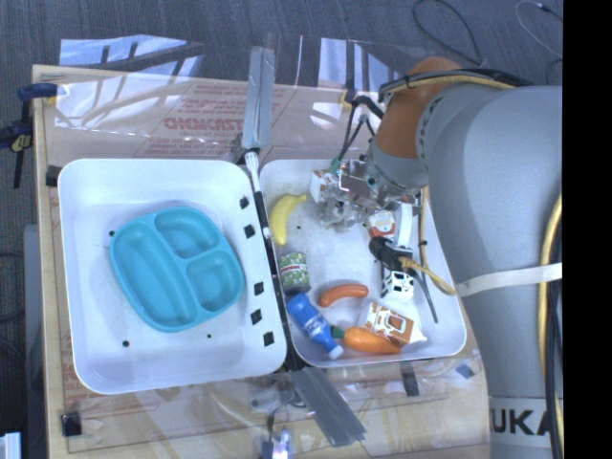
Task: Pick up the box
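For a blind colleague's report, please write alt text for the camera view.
The grey arm's gripper hangs low over the far part of the right bin, which holds a banana, can, sausage, blue bottle, carrot and small box. The left bin holds a blue divided tray.

Left bin (86,352): holds one blue divided tray (177,266) with three compartments, lying flat and roughly central, set at a slant to the bin walls.

Right bin (442,338): several small items.
- Banana (283,214) near the upper left corner, close to the divider between the bins.
- Small can (293,271) with a green label just below the banana, against the left wall.
- Blue bottle (312,323) with a white cap, lying on its side below the can.
- Sausage (342,294), orange-red, lying right of the can.
- Carrot (368,342) lying along the lower wall, its left end near the bottle's cap.

Worktop (143,113): tan board under clear sheeting that catches reflections.
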`<state>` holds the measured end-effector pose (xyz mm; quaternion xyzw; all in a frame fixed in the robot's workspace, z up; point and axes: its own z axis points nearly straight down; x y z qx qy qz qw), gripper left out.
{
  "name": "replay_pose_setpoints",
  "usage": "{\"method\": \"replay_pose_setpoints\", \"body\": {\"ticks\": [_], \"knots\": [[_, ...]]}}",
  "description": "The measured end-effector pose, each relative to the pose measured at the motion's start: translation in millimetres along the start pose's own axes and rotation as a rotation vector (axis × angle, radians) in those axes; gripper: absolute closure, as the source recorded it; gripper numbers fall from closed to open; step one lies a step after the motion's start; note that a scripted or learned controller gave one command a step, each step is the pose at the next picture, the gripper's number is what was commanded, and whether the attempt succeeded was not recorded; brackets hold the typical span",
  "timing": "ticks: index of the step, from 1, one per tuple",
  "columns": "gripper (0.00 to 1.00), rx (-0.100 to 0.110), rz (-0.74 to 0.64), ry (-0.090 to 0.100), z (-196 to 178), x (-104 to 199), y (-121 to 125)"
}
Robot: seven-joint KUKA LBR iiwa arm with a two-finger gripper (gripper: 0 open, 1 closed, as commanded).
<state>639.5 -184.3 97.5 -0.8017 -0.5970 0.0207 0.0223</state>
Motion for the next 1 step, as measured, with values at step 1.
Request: {"method": "replay_pose_setpoints", "body": {"ticks": [1], "knots": [[1.00, -0.055, 0.012, 0.006, 9.9, 12.3, -53.8]]}}
